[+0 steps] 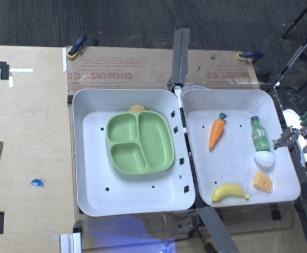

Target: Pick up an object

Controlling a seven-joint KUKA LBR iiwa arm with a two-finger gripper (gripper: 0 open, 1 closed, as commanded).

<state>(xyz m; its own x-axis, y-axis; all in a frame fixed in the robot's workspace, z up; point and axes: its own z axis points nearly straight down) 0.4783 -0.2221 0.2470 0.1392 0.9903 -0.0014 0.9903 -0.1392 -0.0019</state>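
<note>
The right bin [232,207] holds several objects. An orange carrot [216,134] with a green top lies near its middle, pointing toward the front. A small green bottle [258,134] lies along the right side. Just in front of the bottle sits a white egg [264,159], with an orange cheese wedge [263,182] in front of that. A yellow banana [229,193] lies near the front wall. All of them rest on the bin floor, apart from one another except the bottle and egg, which nearly touch.
The left bin [90,157] holds a green three-compartment plate [140,142], with a small yellow-orange object [137,108] peeking out behind it. A raised divider [184,141] separates the bins. A grey metal fitting [286,139] sits at the right bin's right rim.
</note>
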